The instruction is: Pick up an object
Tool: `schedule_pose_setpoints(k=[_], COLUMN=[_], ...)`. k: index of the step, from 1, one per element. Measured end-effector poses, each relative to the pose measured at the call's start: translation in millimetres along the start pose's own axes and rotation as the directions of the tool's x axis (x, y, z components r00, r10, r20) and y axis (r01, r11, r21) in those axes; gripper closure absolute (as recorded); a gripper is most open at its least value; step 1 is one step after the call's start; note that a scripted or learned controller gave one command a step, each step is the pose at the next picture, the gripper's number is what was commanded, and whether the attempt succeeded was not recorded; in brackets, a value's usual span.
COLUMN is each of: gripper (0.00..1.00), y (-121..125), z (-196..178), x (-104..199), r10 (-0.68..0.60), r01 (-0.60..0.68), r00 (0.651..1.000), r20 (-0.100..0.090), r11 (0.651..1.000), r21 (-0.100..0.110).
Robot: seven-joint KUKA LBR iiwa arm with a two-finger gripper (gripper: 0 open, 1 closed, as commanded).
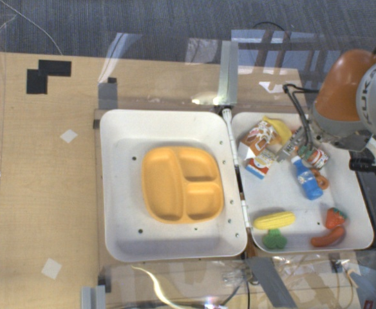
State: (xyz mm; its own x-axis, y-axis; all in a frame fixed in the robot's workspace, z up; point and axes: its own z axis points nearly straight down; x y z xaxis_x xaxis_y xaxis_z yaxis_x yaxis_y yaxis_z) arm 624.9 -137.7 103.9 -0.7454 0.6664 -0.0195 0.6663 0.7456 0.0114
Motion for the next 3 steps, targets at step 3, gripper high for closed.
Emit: schedule_pose_setpoints(k=[3], gripper=[1.0], y=[31.9], z=[-31.0], x=[32.6], r10=[-0.223], r01=[0.223], r00=[0.975], r20=[-0.019], r11=[0.975], r21=[0.004])
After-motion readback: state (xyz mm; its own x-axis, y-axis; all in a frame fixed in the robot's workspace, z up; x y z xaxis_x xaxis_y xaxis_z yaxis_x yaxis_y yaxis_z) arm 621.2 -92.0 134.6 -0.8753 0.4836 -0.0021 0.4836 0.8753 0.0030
